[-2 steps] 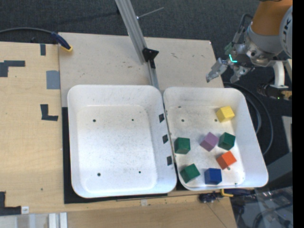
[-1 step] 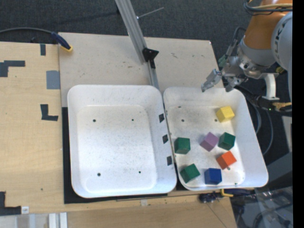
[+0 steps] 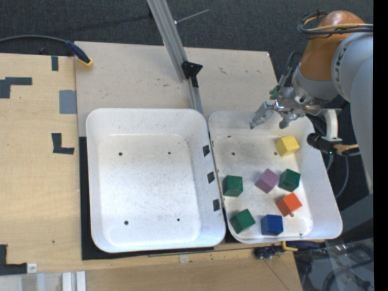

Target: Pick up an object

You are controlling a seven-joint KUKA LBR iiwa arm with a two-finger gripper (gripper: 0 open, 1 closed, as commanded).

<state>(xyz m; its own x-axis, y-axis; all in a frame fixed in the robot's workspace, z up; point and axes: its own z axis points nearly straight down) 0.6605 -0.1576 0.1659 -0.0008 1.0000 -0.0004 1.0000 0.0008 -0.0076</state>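
The right bin (image 3: 315,162) holds several small blocks: a yellow one (image 3: 287,145), a purple one (image 3: 266,180), three green ones (image 3: 232,185) (image 3: 290,179) (image 3: 243,220), an orange one (image 3: 289,204) and a blue one (image 3: 272,224). My gripper (image 3: 270,120) hangs over the bin's far edge, above and a little left of the yellow block. Its two fingers stand apart, open, with nothing between them.
The left bin (image 3: 97,162) lies beside the right one. A slanted metal bar (image 3: 173,38) with a black clamp runs down toward the gap between the bins. A blue and yellow tool (image 3: 80,53) lies on the bench at far left.
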